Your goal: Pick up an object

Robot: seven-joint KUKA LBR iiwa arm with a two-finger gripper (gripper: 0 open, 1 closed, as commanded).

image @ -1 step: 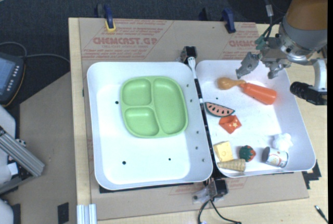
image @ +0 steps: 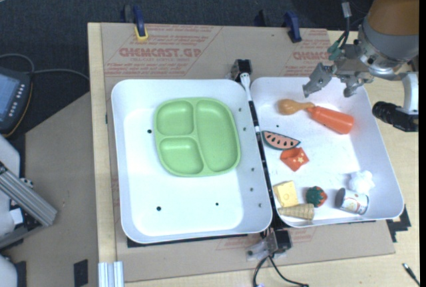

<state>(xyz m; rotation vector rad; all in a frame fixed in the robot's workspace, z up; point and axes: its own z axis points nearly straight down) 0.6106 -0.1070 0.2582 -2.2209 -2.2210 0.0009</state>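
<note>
My gripper (image: 335,84) hangs over the far end of the right bin (image: 385,146), its two fingers spread open with nothing between them. Just below it lies an orange carrot (image: 331,118) with a tan piece (image: 293,106) at its left end. Further forward in the same bin are a watermelon slice (image: 279,140), a red wedge (image: 294,158), a yellow cheese block (image: 286,193), an ice-cream cone (image: 296,212), a strawberry (image: 316,196), a small can (image: 351,202) and a white crumpled item (image: 361,180).
The left bin (image: 133,186) holds a green divided plate (image: 198,136). A black divider (image: 255,139) runs between the bins. Clamps (image: 139,20) hold the cardboard base at the back. The arm's grey and orange body (image: 393,6) stands at the upper right.
</note>
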